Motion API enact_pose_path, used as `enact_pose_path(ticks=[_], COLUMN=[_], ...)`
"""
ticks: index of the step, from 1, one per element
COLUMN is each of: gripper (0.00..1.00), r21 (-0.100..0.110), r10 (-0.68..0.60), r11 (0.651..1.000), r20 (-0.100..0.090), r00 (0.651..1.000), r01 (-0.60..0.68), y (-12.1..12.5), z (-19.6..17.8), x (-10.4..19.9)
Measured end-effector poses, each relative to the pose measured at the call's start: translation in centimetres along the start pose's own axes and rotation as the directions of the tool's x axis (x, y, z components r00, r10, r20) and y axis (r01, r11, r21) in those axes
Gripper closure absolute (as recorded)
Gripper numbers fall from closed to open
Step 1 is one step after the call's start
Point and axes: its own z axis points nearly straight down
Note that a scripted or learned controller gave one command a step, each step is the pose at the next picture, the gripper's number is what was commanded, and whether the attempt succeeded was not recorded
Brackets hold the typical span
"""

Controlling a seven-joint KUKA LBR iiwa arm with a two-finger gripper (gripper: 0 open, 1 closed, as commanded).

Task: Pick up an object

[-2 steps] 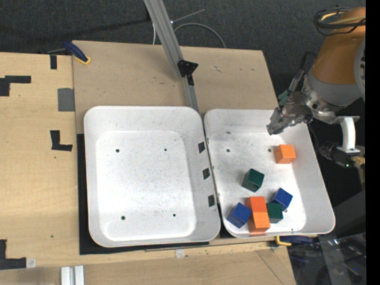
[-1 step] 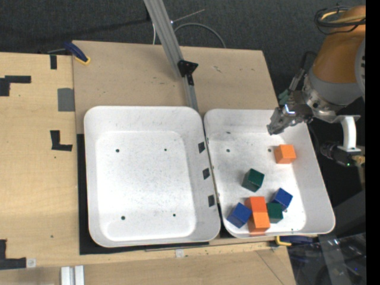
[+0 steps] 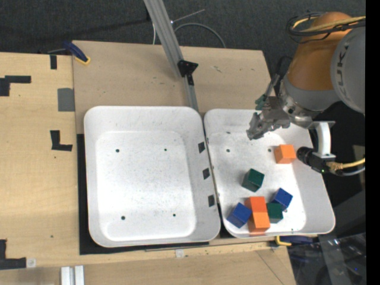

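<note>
gripper (image 3: 256, 130): over the upper part of the right bin, pointing down-left; the tip is dark and small, can't tell if spread or pressed together; nothing seen pinched in it; can't tell if it touches the bin floor
arm (image 3: 320, 58): grey with an orange band, comes in from the upper right
right bin (image 3: 228, 123): white, holds all the blocks
orange block (image 3: 285, 153): alone, just right of and below the gripper, apart from it
green block (image 3: 253, 179): mid bin, alone, tilted
cluster at the lower edge: blue block (image 3: 239, 214); tall orange block (image 3: 259, 213) touching it; small green block (image 3: 275, 211); second blue block (image 3: 283, 198) above that
left bin (image 3: 95, 123): white, beside the right bin, rims touching
counter (image 3: 35, 111): tan wood, black tape marks at left
</note>
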Motion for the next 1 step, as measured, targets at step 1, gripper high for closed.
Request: enact_pose_path(ticks=[1], gripper=[1.00], r21=[0.001], r10=[-0.001], r11=[1.000], r20=[-0.001], r00=[1.000], r01=[0.001], y=[-1.15], z=[1.25], x=[5.39])
